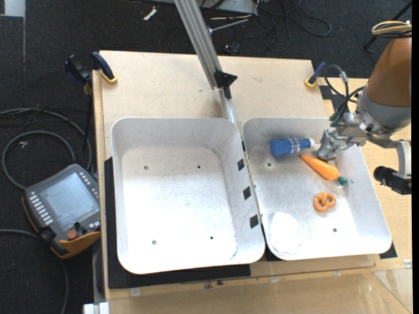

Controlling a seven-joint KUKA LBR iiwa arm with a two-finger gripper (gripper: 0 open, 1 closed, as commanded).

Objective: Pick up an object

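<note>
A blue plastic bottle with a white cap end [289,146] lies on its side near the back of the right shallow white bin [366,237], its pale end pointing right. Just beside it, toward the front right, an orange toy carrot with a small green tip [321,167] lies slanted, green end lowest. Nearer the front sits a small orange pretzel-shaped toy [324,202], flat on the floor. A white rounded object [285,231] rests near the front left corner.

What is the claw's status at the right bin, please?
Claw low in right bin, nothing seen gripped. Carrot just below it, blue bottle alongside. Pretzel and white disc lie apart.
</note>
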